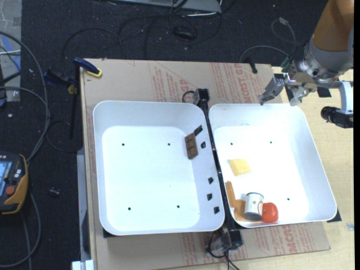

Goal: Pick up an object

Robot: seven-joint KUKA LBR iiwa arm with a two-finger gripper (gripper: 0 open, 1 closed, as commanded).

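**Claw Parked Above the Far Rim, Nothing Yet Taken**

Nearest the camera, the cardboard-covered surface [140, 80] carries two shallow white plastic bins, the left bin [112, 117] and the right bin [292, 151]. Objects are gathered in the right bin's near corner: a white cylindrical cup [253, 206], a small red ball [270, 212], a flat yellow square [239, 167]. A brown bar [192, 146] rests against the left bin's wall. The claw [284, 91] hangs spread and empty above the far rim, judged ready for descent.
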